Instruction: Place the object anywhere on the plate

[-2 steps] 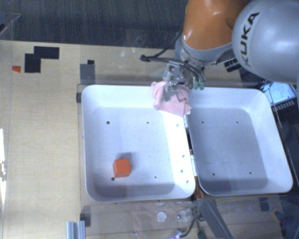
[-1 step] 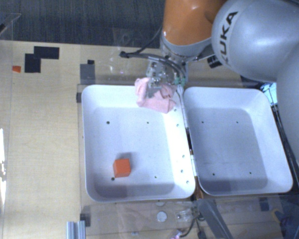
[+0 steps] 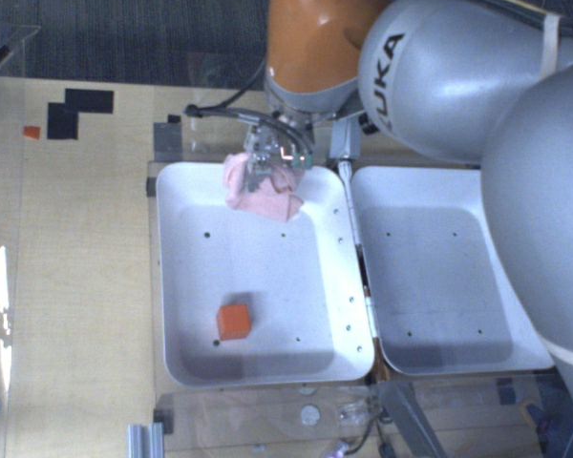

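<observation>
**Grey arm point(image 3: 477, 93) looms nearest, pink object point(image 3: 258, 197) pinched at the far rim**

Grey links bulk over the right bin point(image 3: 430, 356), so the wrist drops steeply. The gripper point(image 3: 272, 158) appears closed on the soft pink object, which hangs crumpled just beneath the fingers and laps the far rim of the left bin point(image 3: 172, 275). Pinching it from the top probably lets the folds trail clear of the floor. An orange block point(image 3: 234, 322) sits well below the fingers, toward the near wall. Between them the floor is open. The rim right behind the fingers is the snag risk.
</observation>
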Robot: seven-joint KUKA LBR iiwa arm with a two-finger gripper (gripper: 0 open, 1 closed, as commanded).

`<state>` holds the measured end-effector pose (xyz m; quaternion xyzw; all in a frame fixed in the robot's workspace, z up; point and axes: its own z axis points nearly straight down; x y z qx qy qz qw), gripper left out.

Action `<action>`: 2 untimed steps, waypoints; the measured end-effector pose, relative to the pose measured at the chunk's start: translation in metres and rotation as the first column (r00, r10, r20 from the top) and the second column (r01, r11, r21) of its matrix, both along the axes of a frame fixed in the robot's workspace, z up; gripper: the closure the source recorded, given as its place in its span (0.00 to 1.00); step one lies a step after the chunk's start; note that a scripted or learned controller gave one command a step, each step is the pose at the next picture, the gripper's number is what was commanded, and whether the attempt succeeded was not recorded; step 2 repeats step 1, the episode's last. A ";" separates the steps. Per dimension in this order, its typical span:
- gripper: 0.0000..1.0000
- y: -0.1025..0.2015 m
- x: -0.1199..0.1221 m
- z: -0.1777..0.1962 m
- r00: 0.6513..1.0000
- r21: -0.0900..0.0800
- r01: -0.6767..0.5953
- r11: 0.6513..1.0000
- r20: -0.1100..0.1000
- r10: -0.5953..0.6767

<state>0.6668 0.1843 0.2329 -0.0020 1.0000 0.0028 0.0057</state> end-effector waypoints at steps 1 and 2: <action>0.00 0.000 0.000 0.001 1.000 0.000 0.000 1.000 0.001 0.000; 0.00 0.000 0.000 0.001 1.000 0.000 0.000 1.000 0.001 0.000</action>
